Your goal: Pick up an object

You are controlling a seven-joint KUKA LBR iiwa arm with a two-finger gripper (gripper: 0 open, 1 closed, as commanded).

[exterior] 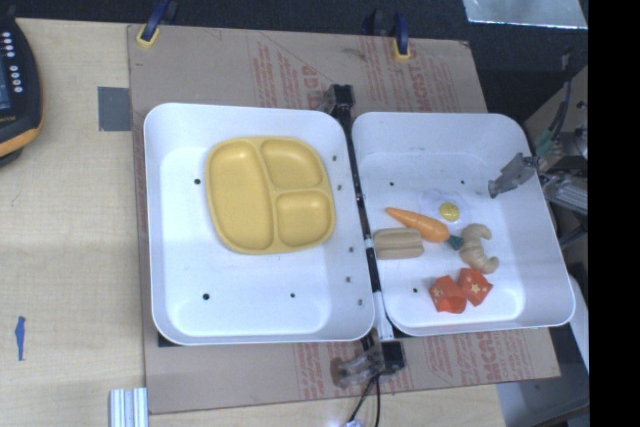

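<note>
At the right edge of the camera view the jaws [507,178] hang over the upper right part of the right bin [420,137], a dark grey tip pointing down and to the left. Whether they stand apart or together cannot be told from here; nothing is visibly between them. Behind them a little of the arm's grey wrist [565,177] reaches in from the right.

The toy food lies below and to the left of the jaws, in the lower half of the same bin, apart from them. Nearest is a small yellow round piece [449,211], just beside the thick end of an orange carrot [418,223] that lies slanted, its tip toward the upper left. Under the carrot's tip a tan, sausage-shaped piece [397,243] lies along the bin's left wall. To the right of the carrot sits a beige curled piece [477,247], with a small teal bit at its left side. Lower still are two red pieces [461,291], side by side and touching.

The left bin [240,315] holds a yellow divided plate [270,193] with three compartments, set in its upper half. Both bins rest side by side on a brown cardboard sheet [300,65], held at its far edge by a yellow-tipped clamp [153,22] and a blue clamp [400,37]. The cardboard lies on the light wooden bench [60,265], where a black and orange handheld pendant [14,85] sits at the left edge.
</note>
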